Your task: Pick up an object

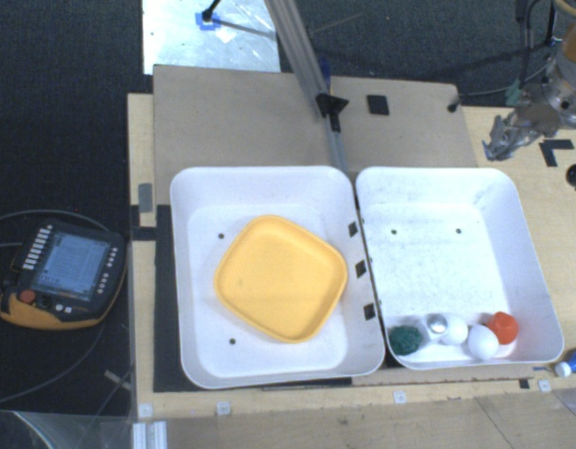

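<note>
Camera view: gripper (506, 144) beyond right bin (438, 251) rim.

right bin (438, 251): upper floor open | objects (453, 332) crowd near wall, seemingly touching

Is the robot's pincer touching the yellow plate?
Apart. The camera view shows the pincer up past the right bin's far corner, while the yellow plate lies in the left bin, with bench and bin between them.
</note>
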Motion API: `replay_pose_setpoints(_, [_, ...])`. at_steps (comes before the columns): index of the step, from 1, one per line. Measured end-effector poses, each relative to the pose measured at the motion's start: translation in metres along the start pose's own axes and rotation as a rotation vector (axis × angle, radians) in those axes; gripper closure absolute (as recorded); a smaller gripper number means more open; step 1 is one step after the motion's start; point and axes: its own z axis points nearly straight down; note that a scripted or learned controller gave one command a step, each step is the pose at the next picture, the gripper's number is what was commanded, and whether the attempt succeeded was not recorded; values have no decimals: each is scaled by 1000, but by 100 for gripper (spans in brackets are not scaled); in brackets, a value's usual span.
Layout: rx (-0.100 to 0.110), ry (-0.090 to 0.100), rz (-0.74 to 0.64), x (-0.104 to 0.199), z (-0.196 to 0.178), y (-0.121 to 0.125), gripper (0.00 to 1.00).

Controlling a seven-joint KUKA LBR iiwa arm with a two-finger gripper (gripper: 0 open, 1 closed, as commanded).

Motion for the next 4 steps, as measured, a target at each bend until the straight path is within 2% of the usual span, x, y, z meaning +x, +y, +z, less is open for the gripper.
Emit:
replay_pose_setpoints(2, [4, 2, -4, 106, 8, 12, 100])
replay_pose_setpoints(3, [5, 2, -4, 161, 29, 13, 100])
replay_pose_setpoints(4, [5, 2, -4, 213, 43, -2, 100])
